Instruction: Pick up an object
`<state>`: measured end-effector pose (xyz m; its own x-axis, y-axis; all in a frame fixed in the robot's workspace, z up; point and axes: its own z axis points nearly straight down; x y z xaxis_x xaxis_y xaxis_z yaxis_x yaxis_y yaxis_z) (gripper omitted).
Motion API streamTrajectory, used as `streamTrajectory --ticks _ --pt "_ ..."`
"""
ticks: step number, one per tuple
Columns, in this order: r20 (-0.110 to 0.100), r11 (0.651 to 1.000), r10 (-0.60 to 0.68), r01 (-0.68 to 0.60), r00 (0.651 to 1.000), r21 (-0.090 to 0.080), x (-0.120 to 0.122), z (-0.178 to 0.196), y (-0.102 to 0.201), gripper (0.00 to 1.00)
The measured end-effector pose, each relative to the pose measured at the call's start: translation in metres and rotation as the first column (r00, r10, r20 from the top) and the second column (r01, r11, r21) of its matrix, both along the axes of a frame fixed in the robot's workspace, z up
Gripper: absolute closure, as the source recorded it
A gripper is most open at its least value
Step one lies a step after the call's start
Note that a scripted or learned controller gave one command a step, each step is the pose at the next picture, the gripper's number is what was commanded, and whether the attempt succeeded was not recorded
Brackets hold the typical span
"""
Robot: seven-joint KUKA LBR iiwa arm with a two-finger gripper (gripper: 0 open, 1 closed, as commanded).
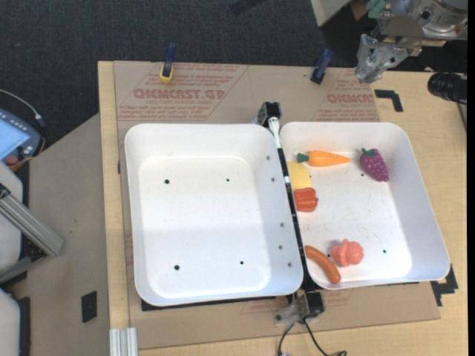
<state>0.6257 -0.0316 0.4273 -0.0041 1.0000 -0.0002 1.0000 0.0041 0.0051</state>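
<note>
The right bin [404, 199] holds several toy foods. An orange carrot [324, 157] lies near its far edge, with a purple grape bunch [375, 164] to its right. A yellow piece [298, 175] and a red pepper [305, 199] sit against the bin's left wall. Near the front lie a pink toy [347, 253] and an orange-red sausage [323, 264]. My gripper [369, 67] hangs high above the bench beyond the right bin's far edge, with nothing between its fingers.
The left bin [148, 221] lies beside the right one. Blue clamps [169, 64] [322, 65] stand on the cardboard's far edge. A black clip [269, 113] joins the bins at the back and another [306, 304] at the front.
</note>
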Motion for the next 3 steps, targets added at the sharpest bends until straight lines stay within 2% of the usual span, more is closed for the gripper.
streamTrajectory --ticks 1,2,3 --pt "-0.002 1.0 0.002 -0.002 1.0 0.001 0.041 -0.015 0.057 1.0" --pt "0.002 1.0 0.005 -0.005 1.0 0.003 0.041 0.012 0.141 1.0" --pt "-0.001 1.0 0.001 -0.001 1.0 0.002 0.041 0.01 0.184 1.0"
